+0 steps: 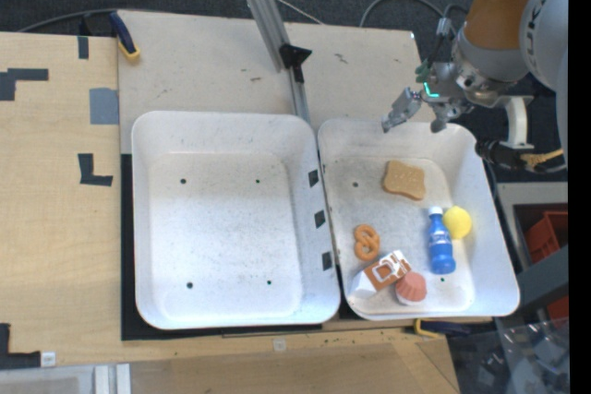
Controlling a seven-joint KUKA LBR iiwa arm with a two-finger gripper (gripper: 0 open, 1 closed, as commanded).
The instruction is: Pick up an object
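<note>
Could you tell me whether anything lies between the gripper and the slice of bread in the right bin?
Nothing visible does. The gripper hangs above the far rim of the right bin, and the slice of bread lies on bare bin floor just nearer the camera. The bottle, lemon and pretzel lie beyond it.

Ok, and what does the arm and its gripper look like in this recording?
The arm is grey with a rounded orange band above the wrist and black cables looping over it. The gripper is dull metallic grey, with a small green light at its base.
</note>
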